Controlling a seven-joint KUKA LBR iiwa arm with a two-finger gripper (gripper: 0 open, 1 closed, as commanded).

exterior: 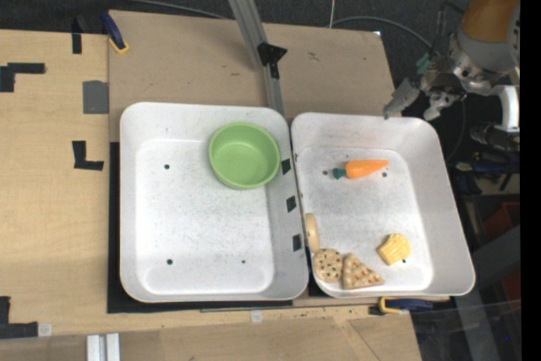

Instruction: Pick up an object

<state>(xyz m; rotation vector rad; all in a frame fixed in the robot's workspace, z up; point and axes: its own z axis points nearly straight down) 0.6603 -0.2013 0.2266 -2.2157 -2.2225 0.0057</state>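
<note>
End effector (414, 104) hangs open and empty over the right white plastic bin's (439, 173) far rim; descending here risks striking it, well short of the orange toy carrot (365, 169).

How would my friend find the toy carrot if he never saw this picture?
Look at the right white bin, the one beside the bin with the green bowl. The carrot lies alone near its far end. It is long and orange with a green tip, while the yellowish snack pieces crowd the near edge.

Both white bins (203, 283) left of the gripper (416, 102) are evenly, brightly lit; soft shadows and slight graininess are seen.
</note>
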